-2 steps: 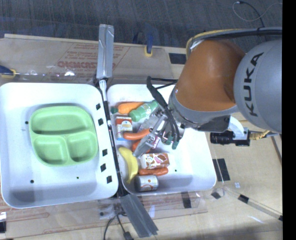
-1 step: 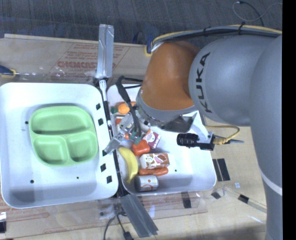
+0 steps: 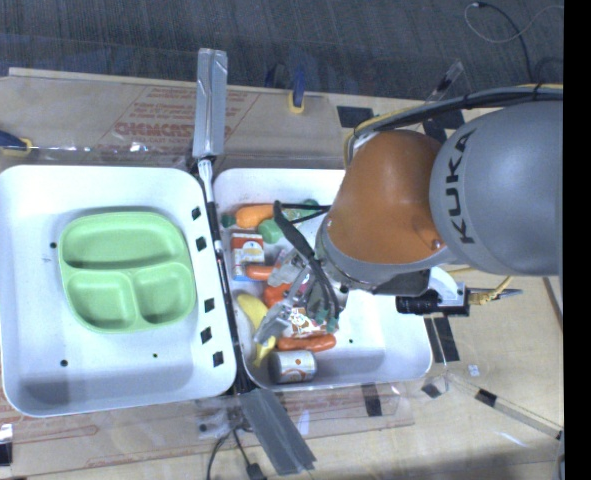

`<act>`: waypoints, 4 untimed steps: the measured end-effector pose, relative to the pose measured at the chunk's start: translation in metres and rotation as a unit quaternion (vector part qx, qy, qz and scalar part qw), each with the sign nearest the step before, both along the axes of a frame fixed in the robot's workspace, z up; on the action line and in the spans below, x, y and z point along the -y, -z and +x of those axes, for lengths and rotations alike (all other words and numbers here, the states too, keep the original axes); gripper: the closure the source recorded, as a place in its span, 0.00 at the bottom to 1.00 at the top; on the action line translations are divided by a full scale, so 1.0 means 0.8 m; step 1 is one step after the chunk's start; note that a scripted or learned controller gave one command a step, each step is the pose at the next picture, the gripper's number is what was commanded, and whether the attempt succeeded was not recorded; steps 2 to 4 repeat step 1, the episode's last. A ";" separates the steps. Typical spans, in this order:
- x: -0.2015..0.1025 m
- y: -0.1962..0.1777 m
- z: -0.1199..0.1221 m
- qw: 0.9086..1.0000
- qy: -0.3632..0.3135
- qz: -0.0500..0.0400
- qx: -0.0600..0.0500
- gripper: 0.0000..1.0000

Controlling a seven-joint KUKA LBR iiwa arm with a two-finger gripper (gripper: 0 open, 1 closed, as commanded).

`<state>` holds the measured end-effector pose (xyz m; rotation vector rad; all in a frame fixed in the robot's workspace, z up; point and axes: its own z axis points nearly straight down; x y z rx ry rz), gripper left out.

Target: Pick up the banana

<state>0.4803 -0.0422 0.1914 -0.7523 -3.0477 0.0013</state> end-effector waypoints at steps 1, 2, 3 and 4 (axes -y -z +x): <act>-0.077 0.000 0.017 0.993 0.120 0.000 0.001 0.00; -0.077 0.000 0.017 0.993 0.120 0.000 0.001 0.00; -0.077 0.000 0.017 0.993 0.120 0.000 0.001 0.00; -0.077 0.000 0.017 0.993 0.120 0.000 0.001 0.00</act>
